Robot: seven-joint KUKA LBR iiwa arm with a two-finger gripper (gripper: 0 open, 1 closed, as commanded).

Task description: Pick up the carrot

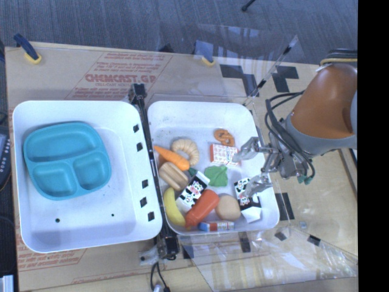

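Cardboard-brown bench top (109, 72) fills my feed, with grey carpet beyond it at twelve o'clock. Two white bins sit on it side by side. On my screen the left bin (79, 224) carries a blue divided tray (65, 158); the right bin (200, 109) holds the clutter.

My arm (322, 111) comes in from three o'clock, and the gripper (255, 166) hovers at the right bin's three o'clock rim. Its two fingers stand well apart, one at about twelve and one at about six of the wrist, with nothing between them.

I see the carrot (172, 158) lying across the bin from the jaws, out at their nine o'clock, well apart from them. It rests tilted, thin end toward ten o'clock, touching the pale croissant (186, 147) at its upper side and just above a bread roll (172, 175).

Between carrot and jaws lie a green leaf piece (216, 175) and a red-and-white packet (223, 154). A pretzel (224, 137) sits toward one o'clock in the bin. Lower down I make out a banana (172, 208), a red pepper-like piece (202, 207), an egg-shaped piece (228, 207) and two cow-print cartons (192, 190).
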